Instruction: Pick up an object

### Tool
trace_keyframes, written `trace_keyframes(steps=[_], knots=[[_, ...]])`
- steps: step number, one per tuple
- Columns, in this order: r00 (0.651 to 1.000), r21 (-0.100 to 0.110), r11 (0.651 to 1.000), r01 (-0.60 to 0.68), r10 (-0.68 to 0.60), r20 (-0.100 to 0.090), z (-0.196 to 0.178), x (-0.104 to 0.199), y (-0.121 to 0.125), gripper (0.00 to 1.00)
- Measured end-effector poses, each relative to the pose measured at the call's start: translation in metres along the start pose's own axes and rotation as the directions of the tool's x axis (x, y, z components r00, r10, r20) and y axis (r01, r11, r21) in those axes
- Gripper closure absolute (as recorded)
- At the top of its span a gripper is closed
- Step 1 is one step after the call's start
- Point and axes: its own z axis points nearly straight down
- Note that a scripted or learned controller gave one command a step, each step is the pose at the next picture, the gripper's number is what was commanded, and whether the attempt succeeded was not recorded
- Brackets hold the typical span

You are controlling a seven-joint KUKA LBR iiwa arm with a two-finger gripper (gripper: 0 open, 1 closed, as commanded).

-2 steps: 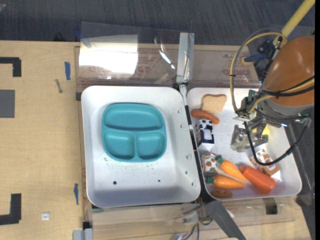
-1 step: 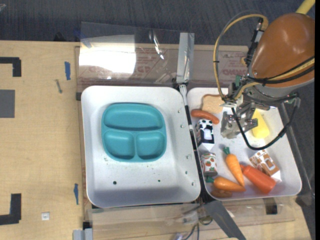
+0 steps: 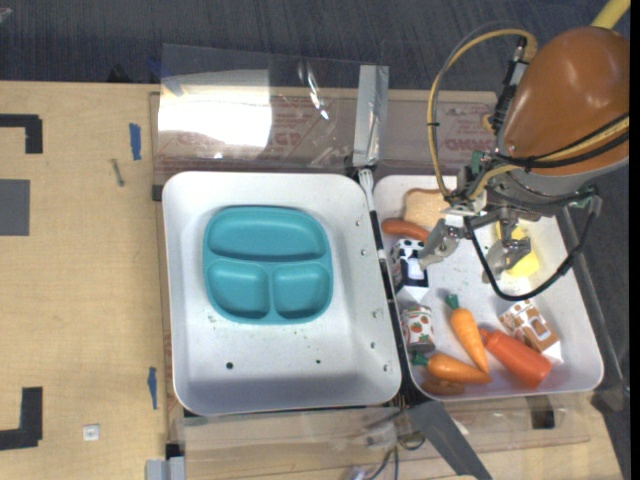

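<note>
Two shallow white bins sit side by side on the tabletop. Nearest the camera, along the right bin's front edge, lie an orange carrot, a second carrot-like piece, a red pepper-like toy, a small patterned carton and a brown-and-white block. Further back rest a yellow piece, a black-and-white cow-print item, a red sausage shape and a tan bread slice. The left bin holds a teal divided tray. Above the right bin's rear hangs the tool, fingers spread, nothing between them.
</note>
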Motion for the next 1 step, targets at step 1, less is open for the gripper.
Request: trace_keyframes(steps=[1], knots=[[1.000,-0.012,1.000,-0.002,0.002,-0.004,0.0948,0.0860,0.0454,0.00]])
